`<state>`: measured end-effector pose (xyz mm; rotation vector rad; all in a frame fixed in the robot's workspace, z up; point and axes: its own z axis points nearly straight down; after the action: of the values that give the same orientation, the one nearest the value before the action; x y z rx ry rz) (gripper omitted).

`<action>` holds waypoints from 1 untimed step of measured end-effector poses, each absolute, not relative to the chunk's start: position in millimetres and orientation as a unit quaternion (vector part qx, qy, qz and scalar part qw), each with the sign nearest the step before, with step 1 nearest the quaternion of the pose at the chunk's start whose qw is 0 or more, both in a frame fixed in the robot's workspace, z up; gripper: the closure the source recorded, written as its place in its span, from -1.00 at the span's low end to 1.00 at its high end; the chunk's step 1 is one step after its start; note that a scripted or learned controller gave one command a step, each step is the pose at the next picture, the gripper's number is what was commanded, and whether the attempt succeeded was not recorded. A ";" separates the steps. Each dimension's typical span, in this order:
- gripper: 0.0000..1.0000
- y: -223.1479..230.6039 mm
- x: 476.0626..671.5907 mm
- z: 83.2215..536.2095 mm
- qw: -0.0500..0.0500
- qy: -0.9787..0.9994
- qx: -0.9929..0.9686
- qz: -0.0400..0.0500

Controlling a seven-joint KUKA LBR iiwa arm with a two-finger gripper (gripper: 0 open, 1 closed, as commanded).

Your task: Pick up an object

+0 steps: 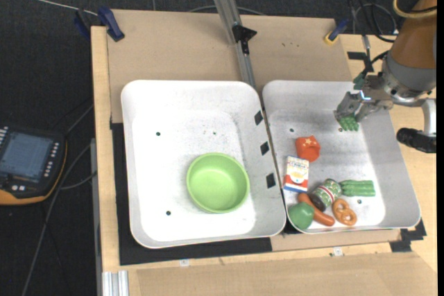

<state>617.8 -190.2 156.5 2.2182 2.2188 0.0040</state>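
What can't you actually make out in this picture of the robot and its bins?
- Gripper: a green thing sits at its tips; too small to tell what it is, or whether it is gripped.
- Arm: cut off by the right edge.
- Small box: its print is too small to read.
- Toy pile: pieces overlap, hiding parts.

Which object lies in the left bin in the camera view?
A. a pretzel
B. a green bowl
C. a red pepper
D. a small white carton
B: the green bowl sits by itself in the left bin, while the carton, the red pepper and the pretzel all lie in the right bin.
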 end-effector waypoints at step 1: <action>1.00 -184.4 621.5 201.5 0.002 0.707 0.707 0.001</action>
<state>621.5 -184.4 201.5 2.2175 2.2195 0.0043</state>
